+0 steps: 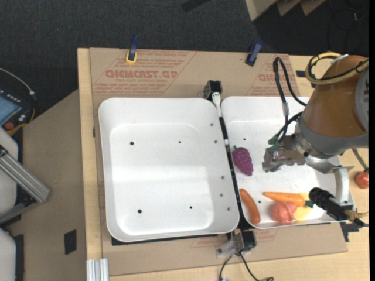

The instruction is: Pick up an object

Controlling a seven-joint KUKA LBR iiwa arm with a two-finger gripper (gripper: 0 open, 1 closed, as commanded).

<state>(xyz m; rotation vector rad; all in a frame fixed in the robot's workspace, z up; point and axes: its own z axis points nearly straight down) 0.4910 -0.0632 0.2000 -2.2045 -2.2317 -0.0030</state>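
In the right bin (258, 113) lie a purple bunch of grapes (242, 160) by its left wall, a red-orange chili-shaped piece (249, 206) at the front left, an orange carrot (285, 196), a pink-red fruit (283, 212) and a small yellow piece (302, 213) near the front edge. My gripper (278, 157) is over the middle of the right bin, just right of the grapes and above the carrot in the picture. I see nothing held in it.
The left bin (117, 204) stands beside the right one, with a black divider strip (225, 148) between them. The arm's orange band (335, 98) covers the right bin's far right side. Cables (284, 89) hang over its back edge.
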